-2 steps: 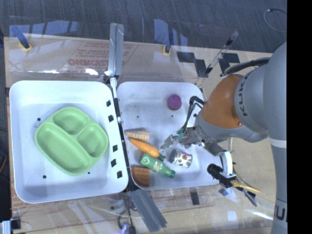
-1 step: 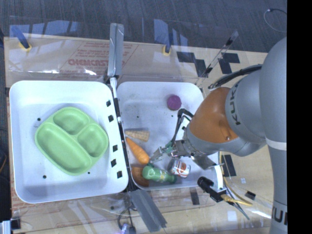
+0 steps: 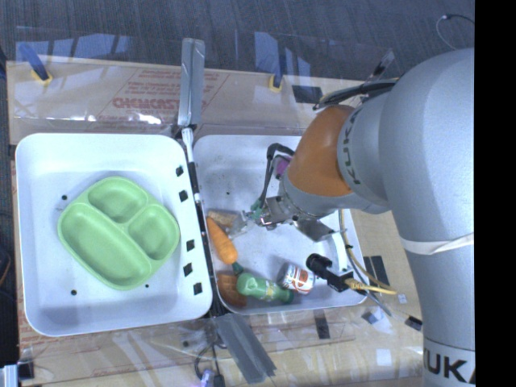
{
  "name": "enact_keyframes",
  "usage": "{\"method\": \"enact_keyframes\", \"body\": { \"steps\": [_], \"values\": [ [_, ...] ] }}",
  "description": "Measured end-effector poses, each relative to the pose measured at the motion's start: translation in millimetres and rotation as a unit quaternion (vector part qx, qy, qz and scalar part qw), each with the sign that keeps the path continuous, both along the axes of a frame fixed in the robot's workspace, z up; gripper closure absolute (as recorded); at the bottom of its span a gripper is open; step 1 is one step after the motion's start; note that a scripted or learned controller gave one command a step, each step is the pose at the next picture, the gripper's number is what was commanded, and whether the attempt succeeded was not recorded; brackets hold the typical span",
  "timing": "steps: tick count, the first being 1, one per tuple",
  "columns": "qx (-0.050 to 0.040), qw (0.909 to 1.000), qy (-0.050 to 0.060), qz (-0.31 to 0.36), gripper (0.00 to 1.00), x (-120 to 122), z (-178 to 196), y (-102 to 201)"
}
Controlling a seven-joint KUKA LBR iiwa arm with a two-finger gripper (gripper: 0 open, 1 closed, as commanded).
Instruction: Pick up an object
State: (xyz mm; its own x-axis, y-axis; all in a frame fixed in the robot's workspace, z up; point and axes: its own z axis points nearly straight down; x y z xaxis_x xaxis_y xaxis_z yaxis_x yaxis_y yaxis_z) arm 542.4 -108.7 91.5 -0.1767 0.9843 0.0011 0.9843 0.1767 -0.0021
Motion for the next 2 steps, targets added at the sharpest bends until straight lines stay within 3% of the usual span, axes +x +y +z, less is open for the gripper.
{"method": "enact_keyframes", "body": {
  "steps": [1,2],
  "values": [
    [-0.0003,0.9969,-0.001,0.078,0.0,58.6,1.0,-12.9],
    [-0.0005,0.9948,-0.001,0.102,0.0,-38.4,0.5,8.6]
  ]
}}
